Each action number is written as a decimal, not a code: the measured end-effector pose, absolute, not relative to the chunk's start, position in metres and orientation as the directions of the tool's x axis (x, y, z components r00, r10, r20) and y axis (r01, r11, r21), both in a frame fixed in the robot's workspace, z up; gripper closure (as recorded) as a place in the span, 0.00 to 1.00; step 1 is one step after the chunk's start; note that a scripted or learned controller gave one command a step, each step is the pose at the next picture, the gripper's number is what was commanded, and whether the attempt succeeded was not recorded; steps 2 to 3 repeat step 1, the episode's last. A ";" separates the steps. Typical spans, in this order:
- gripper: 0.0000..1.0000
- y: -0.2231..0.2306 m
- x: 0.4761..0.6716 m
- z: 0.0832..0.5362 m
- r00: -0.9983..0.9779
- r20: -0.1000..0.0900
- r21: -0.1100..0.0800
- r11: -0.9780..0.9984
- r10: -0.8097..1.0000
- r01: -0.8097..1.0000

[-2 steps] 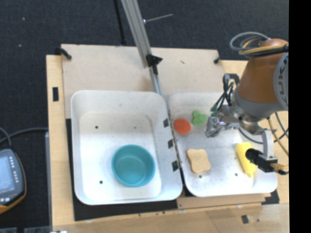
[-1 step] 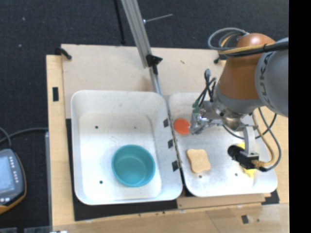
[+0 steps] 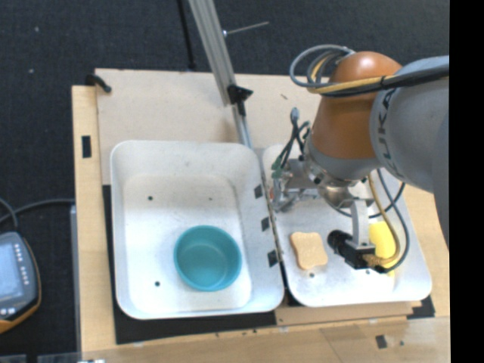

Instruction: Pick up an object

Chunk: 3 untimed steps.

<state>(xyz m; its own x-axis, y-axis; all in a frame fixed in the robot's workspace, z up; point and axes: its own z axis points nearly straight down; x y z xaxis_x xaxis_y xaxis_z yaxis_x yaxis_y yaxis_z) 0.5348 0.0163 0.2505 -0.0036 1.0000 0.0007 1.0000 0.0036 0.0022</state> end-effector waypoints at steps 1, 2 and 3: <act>1.00 0.064 0.533 0.244 -0.007 0.001 -0.001 0.007 1.000 1.000; 1.00 0.064 0.533 0.244 -0.007 0.001 -0.001 0.007 1.000 1.000; 1.00 0.064 0.533 0.244 -0.007 0.001 -0.001 0.007 1.000 1.000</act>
